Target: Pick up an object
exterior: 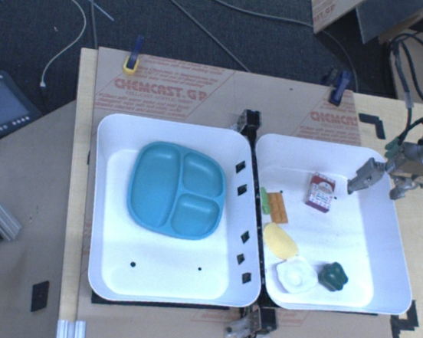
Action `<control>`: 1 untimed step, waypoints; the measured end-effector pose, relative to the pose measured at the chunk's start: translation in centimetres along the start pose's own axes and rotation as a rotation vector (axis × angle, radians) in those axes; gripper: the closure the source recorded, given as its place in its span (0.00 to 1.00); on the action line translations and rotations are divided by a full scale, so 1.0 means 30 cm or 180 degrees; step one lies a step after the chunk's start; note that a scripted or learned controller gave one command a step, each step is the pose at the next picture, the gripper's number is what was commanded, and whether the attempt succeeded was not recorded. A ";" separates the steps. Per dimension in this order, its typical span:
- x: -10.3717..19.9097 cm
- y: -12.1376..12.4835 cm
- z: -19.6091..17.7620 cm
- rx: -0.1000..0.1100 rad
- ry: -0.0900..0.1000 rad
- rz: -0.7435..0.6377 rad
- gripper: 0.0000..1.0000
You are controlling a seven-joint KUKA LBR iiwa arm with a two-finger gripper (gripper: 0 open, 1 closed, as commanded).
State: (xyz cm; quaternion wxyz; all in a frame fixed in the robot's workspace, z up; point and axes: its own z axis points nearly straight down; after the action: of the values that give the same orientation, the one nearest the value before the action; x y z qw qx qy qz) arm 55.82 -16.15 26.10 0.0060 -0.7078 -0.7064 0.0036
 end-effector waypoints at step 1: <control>0.001 0.006 -0.016 -0.0029 -0.0007 -0.0008 0.00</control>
State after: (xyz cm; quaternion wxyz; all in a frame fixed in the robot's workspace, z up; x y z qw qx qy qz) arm 56.00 -16.13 26.58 0.0020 -0.7069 -0.7073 0.0011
